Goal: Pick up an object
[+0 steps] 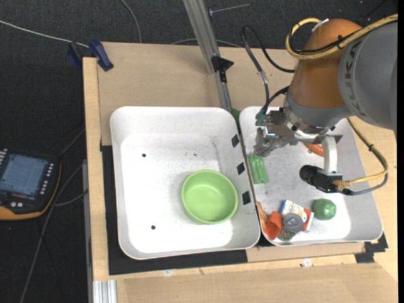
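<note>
Item one — a flat green rectangular block [259, 169], lying in my right-hand white bin [363, 216] against its left wall, just below my claw [265, 145]. Judged light, stiff and matte, unlikely to slip or break; best taken across its short width, near the middle, since the bin wall crowds its left flank.

My claw: above the block's upper end, nothing seen between its tips; whether it stands apart or together I cannot tell.

Same bin, front edge: a small green ball [324, 209] — round, likely to roll; a grey round disc [291, 223] on a red-white-blue packet [304, 214]; an orange wedge-shaped piece [273, 223] at the corner.

Left white bin [126, 137]: a lime green plastic bowl [209, 196], upright, well apart from my claw.
</note>
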`<state>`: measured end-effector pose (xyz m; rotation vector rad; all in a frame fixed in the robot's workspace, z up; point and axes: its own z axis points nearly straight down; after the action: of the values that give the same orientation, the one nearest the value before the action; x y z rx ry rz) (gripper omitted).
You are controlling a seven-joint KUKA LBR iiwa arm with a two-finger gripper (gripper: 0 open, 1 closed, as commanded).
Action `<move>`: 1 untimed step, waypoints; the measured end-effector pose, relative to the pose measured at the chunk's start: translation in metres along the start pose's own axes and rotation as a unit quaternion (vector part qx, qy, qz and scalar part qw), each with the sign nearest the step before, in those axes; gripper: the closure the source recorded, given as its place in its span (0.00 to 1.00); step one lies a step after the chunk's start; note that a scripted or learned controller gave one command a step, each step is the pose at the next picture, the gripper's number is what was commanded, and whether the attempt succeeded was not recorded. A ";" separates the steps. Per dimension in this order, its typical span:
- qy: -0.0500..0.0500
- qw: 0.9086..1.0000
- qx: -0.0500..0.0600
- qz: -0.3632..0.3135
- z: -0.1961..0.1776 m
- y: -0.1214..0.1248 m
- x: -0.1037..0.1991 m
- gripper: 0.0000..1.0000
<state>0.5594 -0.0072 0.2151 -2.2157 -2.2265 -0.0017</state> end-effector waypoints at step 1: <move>0.000 1.000 0.000 0.000 -0.004 0.005 0.043 1.00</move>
<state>0.5640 0.0355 0.2194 -2.2168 -2.2257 -0.0019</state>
